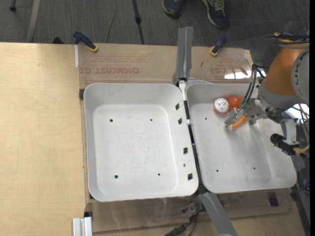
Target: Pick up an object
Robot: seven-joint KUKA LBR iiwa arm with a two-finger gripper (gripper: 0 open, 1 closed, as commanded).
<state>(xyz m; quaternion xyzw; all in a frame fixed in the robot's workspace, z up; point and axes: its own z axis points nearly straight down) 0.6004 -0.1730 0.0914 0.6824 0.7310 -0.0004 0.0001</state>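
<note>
In the right bin, near its far wall, lies a white ball with dark dots. A round orange object rests right beside it. My gripper hangs low over the bin just in front of these two. A small elongated orange piece shows at the gripper's tip, touching or very close to it. Whether that piece is gripped cannot be made out. The arm, with its orange band, comes in from the right.
The left bin sits beside the right one, with a grey divider bar between them at the back. Clamps hold cardboard behind the bins. A person's feet stand at the far edge. Cables and a black fitting hang at the right.
</note>
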